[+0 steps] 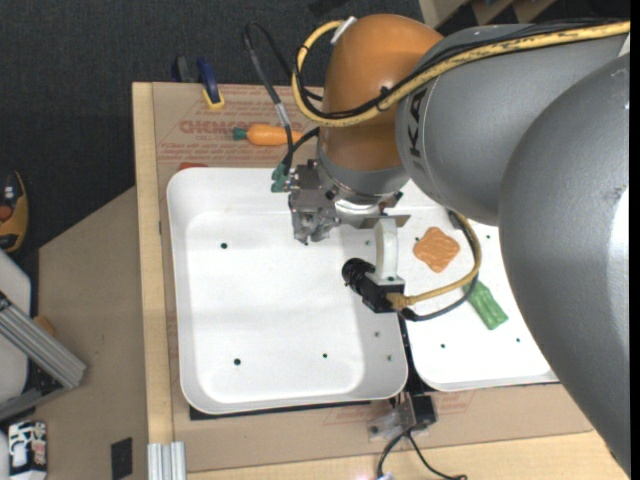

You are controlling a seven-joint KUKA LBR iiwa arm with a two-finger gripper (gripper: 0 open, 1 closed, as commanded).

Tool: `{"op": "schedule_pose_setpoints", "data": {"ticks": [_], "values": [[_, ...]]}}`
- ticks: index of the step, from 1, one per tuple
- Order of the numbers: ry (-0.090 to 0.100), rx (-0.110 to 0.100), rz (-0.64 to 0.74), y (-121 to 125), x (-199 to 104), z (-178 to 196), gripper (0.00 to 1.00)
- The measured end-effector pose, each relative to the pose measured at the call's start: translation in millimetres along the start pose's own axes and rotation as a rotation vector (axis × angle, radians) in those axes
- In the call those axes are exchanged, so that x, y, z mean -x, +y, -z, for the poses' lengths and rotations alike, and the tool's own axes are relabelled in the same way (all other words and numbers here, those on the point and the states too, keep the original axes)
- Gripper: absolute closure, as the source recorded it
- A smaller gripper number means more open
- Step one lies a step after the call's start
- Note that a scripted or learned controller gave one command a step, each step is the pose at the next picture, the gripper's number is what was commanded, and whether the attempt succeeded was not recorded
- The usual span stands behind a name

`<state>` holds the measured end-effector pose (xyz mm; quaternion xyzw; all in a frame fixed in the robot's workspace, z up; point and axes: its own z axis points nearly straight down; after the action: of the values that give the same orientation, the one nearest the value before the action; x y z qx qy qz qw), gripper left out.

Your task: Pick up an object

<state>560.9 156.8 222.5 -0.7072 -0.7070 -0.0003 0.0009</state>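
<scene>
My gripper (312, 220) hangs over the far part of the left white bin (265, 313), close to its back wall, under the orange wrist band. Nothing is visible in it. An orange waffle-patterned piece (437, 249) lies in the right bin (480, 366), to the gripper's right. A green block (487, 306) lies further toward the front of that same bin. The big grey arm hides much of the right bin.
An orange carrot-like object (265, 135) with a green tip lies on the cardboard behind the left bin. A blue clamp (210, 84) sits at the bench's far edge. A black connector (366, 283) on a yellow cable hangs from the arm over the divide between the bins.
</scene>
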Motion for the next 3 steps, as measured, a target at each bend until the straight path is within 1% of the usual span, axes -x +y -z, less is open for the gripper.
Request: {"op": "schedule_pose_setpoints", "data": {"ticks": [1, 2, 3], "values": [[-0.001, -0.009, 0.006, 0, -67, -70, 1.00], [-0.001, -0.001, 0.000, 2, -63, -55, 1.00], [0.002, 0.010, 0.001, 18, -68, 25, 1.00]]}}
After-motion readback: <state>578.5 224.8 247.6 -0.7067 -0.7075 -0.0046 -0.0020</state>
